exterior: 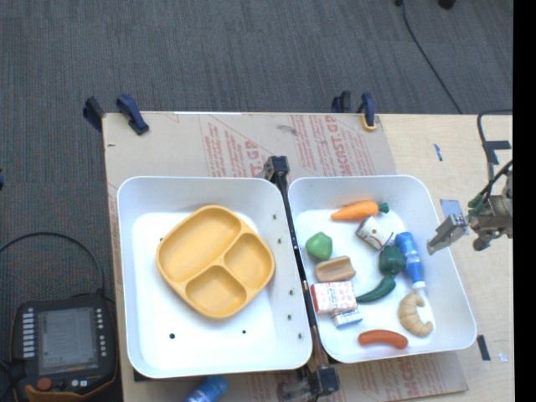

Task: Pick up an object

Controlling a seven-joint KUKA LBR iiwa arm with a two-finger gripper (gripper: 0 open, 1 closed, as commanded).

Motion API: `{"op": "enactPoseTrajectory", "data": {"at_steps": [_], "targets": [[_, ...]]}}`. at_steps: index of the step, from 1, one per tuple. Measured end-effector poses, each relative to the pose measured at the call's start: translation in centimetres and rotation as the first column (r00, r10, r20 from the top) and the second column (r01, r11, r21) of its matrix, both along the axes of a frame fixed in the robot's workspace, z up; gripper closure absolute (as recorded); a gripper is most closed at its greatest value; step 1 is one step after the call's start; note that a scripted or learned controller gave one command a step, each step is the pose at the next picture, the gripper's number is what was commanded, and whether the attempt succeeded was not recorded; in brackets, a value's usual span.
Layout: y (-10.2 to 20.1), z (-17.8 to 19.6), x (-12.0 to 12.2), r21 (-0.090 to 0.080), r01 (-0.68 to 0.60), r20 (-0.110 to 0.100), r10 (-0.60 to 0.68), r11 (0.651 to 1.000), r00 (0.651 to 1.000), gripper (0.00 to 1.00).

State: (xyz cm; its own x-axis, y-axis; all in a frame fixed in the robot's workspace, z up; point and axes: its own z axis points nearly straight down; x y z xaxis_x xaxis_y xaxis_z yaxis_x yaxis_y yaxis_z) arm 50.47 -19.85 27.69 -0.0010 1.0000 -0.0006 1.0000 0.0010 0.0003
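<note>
The right bin (456, 291) holds several toy foods: an orange carrot (358, 210), a green round piece (318, 245), a tan bun (335, 268), a red and white box (334, 297), a dark green pepper (385, 276), a blue bottle (408, 256), a small grey and white can (373, 231), a croissant (414, 315) and a red sausage (383, 339). My gripper (469, 227) hangs at the view's right edge, just outside that bin's right rim, level with the blue bottle. Nothing hangs from it.
The left bin (134, 224) bears a yellow divided plate (216, 260). Blue clamps (131, 113) grip the board's back edge. A teach pendant (60, 342) lies on the floor at bottom left. Below the left bin lies a blue object (205, 389).
</note>
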Motion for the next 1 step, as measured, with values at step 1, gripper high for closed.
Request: {"op": "enactPoseTrajectory", "data": {"at_steps": [1], "targets": [[0.79, -18.98, 0.94, 0.003, 0.0, -0.003, 0.0, 1.0, 1.0, 0.0]]}}
